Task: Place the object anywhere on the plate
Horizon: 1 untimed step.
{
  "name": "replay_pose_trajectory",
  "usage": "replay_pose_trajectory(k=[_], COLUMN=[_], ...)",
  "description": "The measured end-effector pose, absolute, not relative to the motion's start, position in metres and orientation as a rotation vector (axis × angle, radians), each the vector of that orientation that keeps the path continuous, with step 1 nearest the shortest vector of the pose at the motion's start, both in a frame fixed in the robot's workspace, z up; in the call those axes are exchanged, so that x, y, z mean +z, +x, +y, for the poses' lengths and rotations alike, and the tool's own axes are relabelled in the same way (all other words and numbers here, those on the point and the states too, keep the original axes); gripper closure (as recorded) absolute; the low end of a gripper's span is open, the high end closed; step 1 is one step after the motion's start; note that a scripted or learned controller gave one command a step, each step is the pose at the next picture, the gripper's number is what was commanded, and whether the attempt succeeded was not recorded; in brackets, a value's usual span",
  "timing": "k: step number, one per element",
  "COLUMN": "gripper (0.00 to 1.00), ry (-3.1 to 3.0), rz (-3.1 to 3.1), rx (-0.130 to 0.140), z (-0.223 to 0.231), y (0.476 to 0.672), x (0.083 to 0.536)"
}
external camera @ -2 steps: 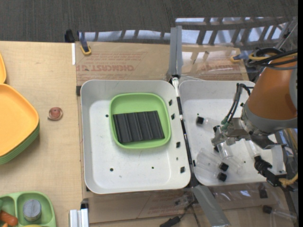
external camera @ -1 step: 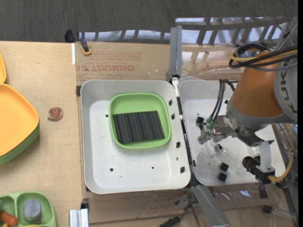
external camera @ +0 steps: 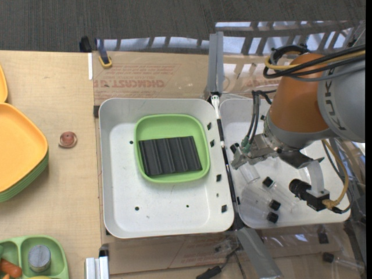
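reaching down into its bin, the pincer point(external camera: 243, 156) should aim straight; i cannot tell its grip. plate point(external camera: 172, 149) sits off beside it.

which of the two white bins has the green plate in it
The left bin. The green plate sits in it with a dark ridged object lying on top, while the right bin is where the arm is reaching in.

Counter and floor around my workspace

I'm looking down on a pale wooden counter point(external camera: 58, 92) lying under even light, with dark grey ribbed flooring point(external camera: 145, 7) running behind it and printed brown cardboard point(external camera: 151, 83) sitting flat along the far edge.
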<state>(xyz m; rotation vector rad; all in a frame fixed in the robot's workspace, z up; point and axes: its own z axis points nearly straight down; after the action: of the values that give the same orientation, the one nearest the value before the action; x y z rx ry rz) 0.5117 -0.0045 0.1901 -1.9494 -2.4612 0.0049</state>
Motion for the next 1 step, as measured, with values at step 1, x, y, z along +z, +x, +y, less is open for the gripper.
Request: replay_pose_trajectory(k=[1], gripper=[1.0], ry=[-1.655], rz=[-2.67], rx=[0.003], z=[0.0278], y=[0.558], x=[0.1969])
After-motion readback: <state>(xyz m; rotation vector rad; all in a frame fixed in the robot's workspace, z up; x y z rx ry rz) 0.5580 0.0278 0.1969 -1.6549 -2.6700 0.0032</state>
